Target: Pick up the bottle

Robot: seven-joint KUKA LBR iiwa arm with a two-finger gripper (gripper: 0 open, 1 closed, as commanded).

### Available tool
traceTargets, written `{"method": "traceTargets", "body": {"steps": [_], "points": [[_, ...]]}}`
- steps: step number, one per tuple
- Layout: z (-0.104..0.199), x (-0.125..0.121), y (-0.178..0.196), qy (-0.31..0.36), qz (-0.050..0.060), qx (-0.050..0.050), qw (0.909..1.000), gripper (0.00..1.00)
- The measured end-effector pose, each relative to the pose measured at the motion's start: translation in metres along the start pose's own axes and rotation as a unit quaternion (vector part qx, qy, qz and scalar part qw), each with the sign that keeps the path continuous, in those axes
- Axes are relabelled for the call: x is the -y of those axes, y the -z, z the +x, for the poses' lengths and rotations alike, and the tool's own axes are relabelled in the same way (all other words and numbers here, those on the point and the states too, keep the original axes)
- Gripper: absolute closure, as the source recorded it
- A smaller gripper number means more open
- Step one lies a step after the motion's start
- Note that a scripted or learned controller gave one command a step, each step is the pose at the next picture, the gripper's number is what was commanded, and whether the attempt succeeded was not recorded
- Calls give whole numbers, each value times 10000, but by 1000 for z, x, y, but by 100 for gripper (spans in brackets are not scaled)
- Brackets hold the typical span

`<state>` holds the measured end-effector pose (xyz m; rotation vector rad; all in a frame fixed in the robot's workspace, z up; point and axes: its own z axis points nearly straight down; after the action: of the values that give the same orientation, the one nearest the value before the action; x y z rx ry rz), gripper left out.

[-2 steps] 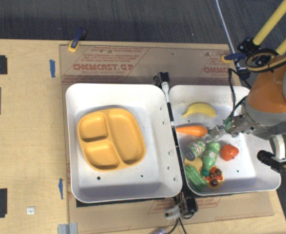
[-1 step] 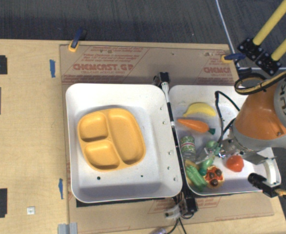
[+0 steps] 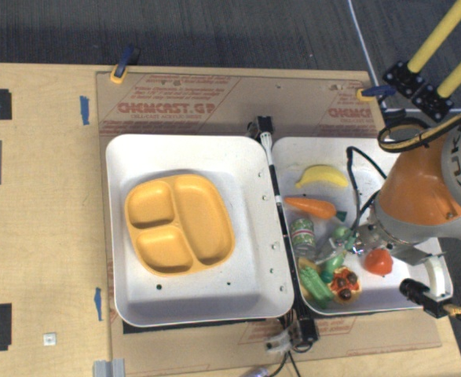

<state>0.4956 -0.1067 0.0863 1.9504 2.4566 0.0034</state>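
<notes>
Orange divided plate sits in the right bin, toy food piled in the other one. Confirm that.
Wrong on the bin: the camera view shows the orange divided plate in the left bin. The toy food, including a banana and carrot, is in the right bin.

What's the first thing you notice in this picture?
A big yellow divided plate sits in the middle of the left bin. In the right bin, a banana, a carrot, a red tomato and a clear bottle lie crowded beneath the orange-banded arm.
</notes>
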Motion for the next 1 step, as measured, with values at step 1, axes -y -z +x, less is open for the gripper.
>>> {"method": "traceTargets", "body": {"steps": [1], "points": [[3, -3, 0, -477, -10, 5, 9989, 0]]}}
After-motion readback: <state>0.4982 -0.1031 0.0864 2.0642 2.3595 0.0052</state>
